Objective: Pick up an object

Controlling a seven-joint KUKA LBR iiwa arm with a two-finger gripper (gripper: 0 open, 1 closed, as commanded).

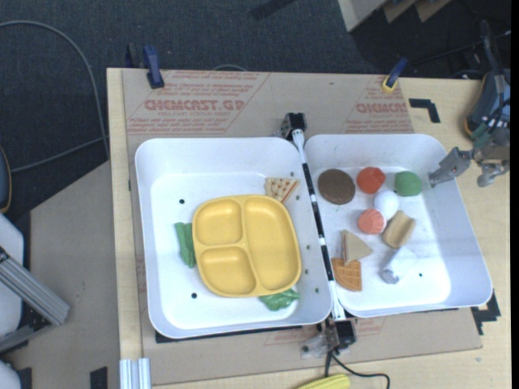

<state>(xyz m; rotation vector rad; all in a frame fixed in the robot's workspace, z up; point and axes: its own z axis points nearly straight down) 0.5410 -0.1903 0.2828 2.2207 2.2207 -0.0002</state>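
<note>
We've got one fixed cam above the bench, looking down at a slant, far enough back to take in both white bins: left bin, right bin, plus dark floor beyond the far edge. The end effector comes in at frame right

Illumination is even, diffuse and bright, apparently from overhead. The two shallow white plastic bins read close to overexposed, with mild glare on their walls. Shadows are soft and short beneath the yellow three-compartment plastic tray and the small food pieces. The dark carpeted floor at far left is dim. Overall sharpness is moderate; the grey two-finger gripper at the right edge appears slightly blurred.
</note>
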